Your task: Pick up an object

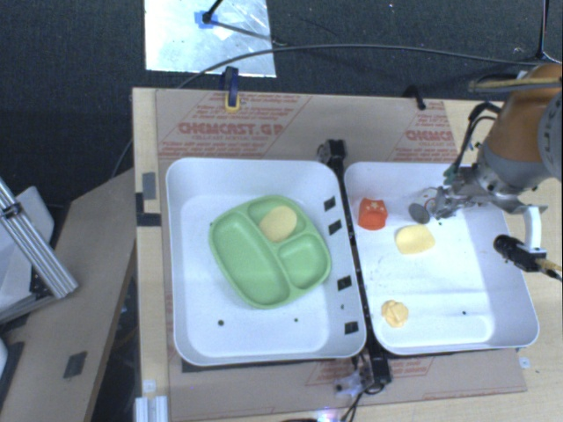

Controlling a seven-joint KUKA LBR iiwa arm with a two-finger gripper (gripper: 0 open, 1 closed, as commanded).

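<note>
Hand: the hand (426,207) sits low over the upper part of the right bin (506,323), at the end of the grey arm (515,161) that reaches in from the right. Whether it is released or clenched I cannot tell; nothing is visibly caught in it.
Nearest target: a pale yellow block (414,239) lies just below the hand, close to it but apart as far as can be seen.
Other candidates: a red-orange piece (372,214) sits to the hand's left near the divider, and a small yellow lump (395,312) lies lower in the same bin, well apart.
Left bin: the left bin (189,323) holds a green divided plate (255,271) with a yellowish piece (279,223) in its upper compartment.
Risk, aim: the hand appears offset above the block, so a straight drop would probably close on air or clip the block's edge and push it away.
Risk, crowding: a sideways correction could nudge the red-orange piece toward the bin wall.
Risk, grip: the block looks smooth and rounded, so a shallow pinch might squeeze it out.
Hidden: the hand's tip is a small grey blur.
Cut off: the arm's upper part runs out of view at the right.
Unclear: what any of the pieces really are.
</note>
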